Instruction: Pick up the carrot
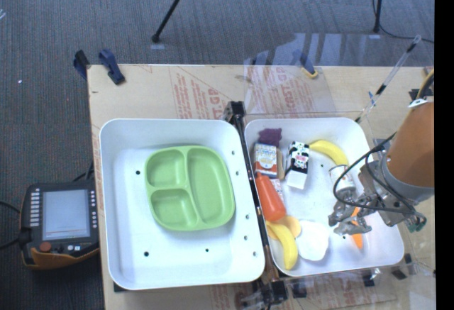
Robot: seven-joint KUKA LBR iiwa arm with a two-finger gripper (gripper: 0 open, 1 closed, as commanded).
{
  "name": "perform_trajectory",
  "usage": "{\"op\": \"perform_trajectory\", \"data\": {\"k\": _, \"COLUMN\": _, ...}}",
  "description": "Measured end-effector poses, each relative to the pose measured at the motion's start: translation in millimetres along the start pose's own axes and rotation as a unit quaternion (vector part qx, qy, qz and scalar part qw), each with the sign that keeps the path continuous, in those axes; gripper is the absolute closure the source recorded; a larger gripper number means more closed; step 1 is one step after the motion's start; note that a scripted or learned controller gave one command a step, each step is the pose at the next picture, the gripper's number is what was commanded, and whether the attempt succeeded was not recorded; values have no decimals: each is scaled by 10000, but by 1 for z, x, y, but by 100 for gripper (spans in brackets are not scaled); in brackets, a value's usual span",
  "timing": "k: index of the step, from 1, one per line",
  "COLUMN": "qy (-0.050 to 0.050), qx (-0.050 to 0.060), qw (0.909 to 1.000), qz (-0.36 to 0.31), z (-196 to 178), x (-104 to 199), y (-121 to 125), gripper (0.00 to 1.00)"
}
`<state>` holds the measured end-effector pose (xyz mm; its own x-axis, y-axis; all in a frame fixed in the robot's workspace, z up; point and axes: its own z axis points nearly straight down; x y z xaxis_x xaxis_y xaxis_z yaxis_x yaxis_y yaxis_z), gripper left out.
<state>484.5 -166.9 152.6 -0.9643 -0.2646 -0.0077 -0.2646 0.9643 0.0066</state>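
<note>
- The gripper (pixel 352 225) sits low over the right side of the right bin (pixel 358 133), with the arm (pixel 415 152) coming in from the right edge.
- There's a small orange thing poking out right at and below the fingertips; that looks like the carrot (pixel 358 239). It's near the bin's right front corner.
- The carrot sits between or just under the fingers, but the shot is too cluttered with cables and metal to say if they're clamped on it, so can't tell whether it's grasped or loose.
- Rest of the right bin: a long red-orange piece (pixel 270 198) along the left wall, a banana (pixel 286 246) at the front, a white round thing (pixel 313 240) just beside it, another banana (pixel 330 151) near the back, a little cow-print carton (pixel 298 162), a small snack box (pixel 266 157) and something purple (pixel 269 135) behind it.
- The left bin (pixel 117 159) holds a green divided plate (pixel 189 186), lying flat about mid-bin.
- A handheld control pad (pixel 62 222) lies on the floor to the left of the bench.
</note>
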Motion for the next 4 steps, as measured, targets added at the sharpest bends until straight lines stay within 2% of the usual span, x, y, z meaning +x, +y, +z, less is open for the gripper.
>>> {"op": "perform_trajectory", "data": {"k": 1, "qy": 20, "qx": 13, "qw": 9710, "qz": -2393, "z": -29, "x": -28, "y": 75, "gripper": 100}}
{"op": "perform_trajectory", "data": {"k": 2, "qy": 30, "qx": 10, "qw": 9584, "qz": -2853, "z": -21, "x": -8, "y": 11, "gripper": 100}}
{"op": "perform_trajectory", "data": {"k": 3, "qy": 27, "qx": 9, "qw": 9585, "qz": -2849, "z": -21, "x": -8, "y": 12, "gripper": 0}}
{"op": "perform_trajectory", "data": {"k": 4, "qy": 43, "qx": -3, "qw": 9759, "qz": -2181, "z": 67, "x": -4, "y": -14, "gripper": 0}}
